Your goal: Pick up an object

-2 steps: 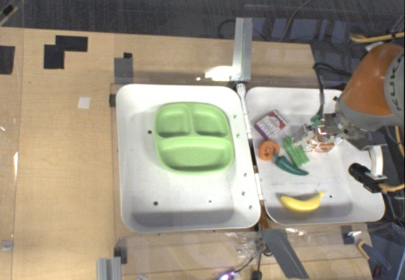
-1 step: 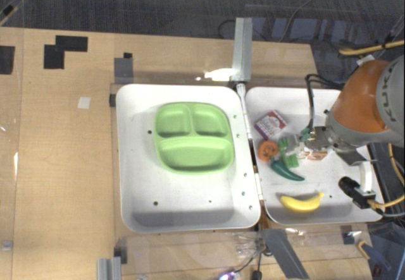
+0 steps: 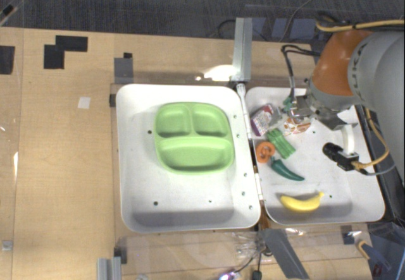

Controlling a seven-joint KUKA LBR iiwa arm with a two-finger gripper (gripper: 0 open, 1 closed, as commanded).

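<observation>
Your gripper (image 3: pixel 296 113), whose opening I cannot tell, hangs over a small packet (image 3: pixel 297 124) above the banana (image 3: pixel 302 201); probably light and crinkly, so take it across the middle.

You see the gripper (image 3: pixel 297 115) low over the far part of the right bin (image 3: pixel 364 200), the arm coming in from the right. Just left of it lies a purple-and-white packet (image 3: pixel 262 118); right beneath it sits a small orange-and-white item (image 3: pixel 296 126). Nearer you from the gripper lie a light green block (image 3: pixel 280 144), an orange piece (image 3: pixel 264 152), a dark green pepper (image 3: pixel 288 170) and, farthest, a banana (image 3: pixel 301 201). Well to its left, the left bin (image 3: pixel 136 196) holds a green divided tray (image 3: pixel 193 136).
</observation>
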